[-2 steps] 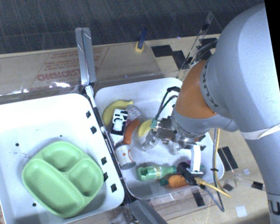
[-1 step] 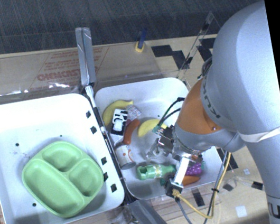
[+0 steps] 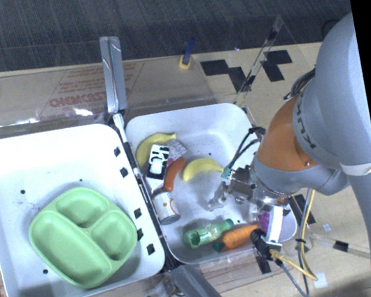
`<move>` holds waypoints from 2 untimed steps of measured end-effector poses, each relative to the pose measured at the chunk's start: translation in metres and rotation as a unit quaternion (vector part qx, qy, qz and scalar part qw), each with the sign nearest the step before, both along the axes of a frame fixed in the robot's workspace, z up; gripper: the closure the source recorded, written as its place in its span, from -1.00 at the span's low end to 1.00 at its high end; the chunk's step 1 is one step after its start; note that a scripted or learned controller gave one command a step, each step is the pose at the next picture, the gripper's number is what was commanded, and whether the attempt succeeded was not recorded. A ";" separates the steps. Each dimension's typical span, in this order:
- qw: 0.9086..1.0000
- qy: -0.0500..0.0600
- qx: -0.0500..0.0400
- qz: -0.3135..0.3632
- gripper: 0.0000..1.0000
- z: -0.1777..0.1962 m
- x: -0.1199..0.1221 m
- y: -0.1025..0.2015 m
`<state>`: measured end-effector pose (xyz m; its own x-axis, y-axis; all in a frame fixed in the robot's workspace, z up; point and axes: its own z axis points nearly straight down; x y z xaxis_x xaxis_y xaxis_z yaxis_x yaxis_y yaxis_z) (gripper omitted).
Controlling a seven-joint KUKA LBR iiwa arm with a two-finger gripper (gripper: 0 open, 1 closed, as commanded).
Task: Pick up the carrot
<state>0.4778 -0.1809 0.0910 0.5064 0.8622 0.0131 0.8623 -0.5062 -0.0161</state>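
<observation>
The orange carrot (image 3: 240, 236) lies flat near the front edge of the right bin (image 3: 237, 117), its thin end pointing left, touching a green bottle (image 3: 207, 233). My gripper (image 3: 223, 193) hangs over the middle of the right bin, a little behind and to the left of the carrot and apart from it. It is just in front of a yellow banana (image 3: 200, 169). The grey and orange wrist (image 3: 283, 155) reaches in from the right and covers the bin's right side.
The right bin also holds a second banana (image 3: 154, 145) with a black-and-white packet (image 3: 160, 160), a red-brown sausage-shaped piece (image 3: 173, 174) and a small can (image 3: 165, 207) by the left wall. A green divided plate (image 3: 83, 235) sits in the left bin (image 3: 3, 162). Cables hang by the front right corner.
</observation>
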 end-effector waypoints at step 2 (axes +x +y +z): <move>1.000 -0.002 -0.008 0.016 -1.00 0.075 -0.002 -0.009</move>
<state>0.4761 -0.1899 0.1658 0.4783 0.8782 0.0015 0.8782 -0.4783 -0.0051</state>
